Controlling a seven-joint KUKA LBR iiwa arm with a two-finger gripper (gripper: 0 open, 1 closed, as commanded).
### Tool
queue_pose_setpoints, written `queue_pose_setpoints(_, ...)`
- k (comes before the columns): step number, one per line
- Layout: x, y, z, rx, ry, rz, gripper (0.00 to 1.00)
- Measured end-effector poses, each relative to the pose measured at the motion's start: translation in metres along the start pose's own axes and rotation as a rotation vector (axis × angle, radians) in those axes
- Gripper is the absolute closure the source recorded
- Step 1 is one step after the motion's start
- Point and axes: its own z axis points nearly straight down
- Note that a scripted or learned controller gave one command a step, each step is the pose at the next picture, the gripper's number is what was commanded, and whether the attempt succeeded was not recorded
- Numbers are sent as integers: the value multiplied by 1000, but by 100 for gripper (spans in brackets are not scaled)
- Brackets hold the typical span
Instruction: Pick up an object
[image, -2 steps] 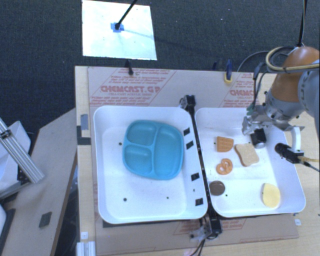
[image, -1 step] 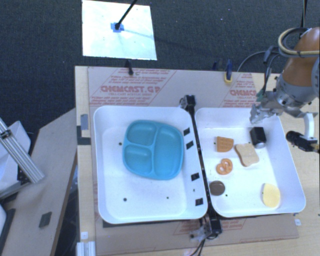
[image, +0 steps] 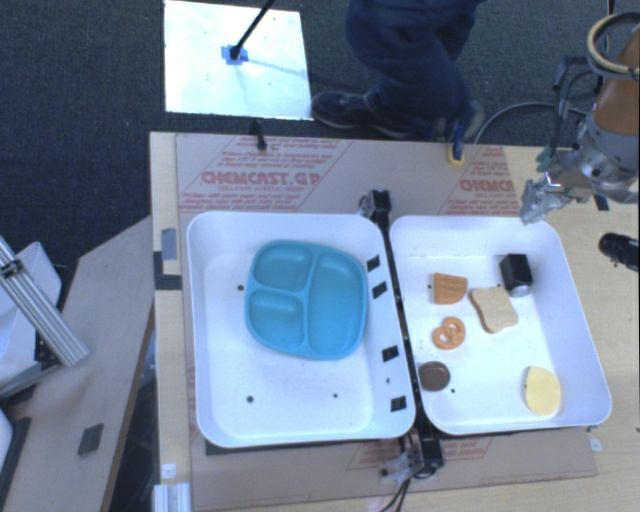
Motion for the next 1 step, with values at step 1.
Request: queue_pose_setpoints(1,0,1,-12,3,1,0,100)
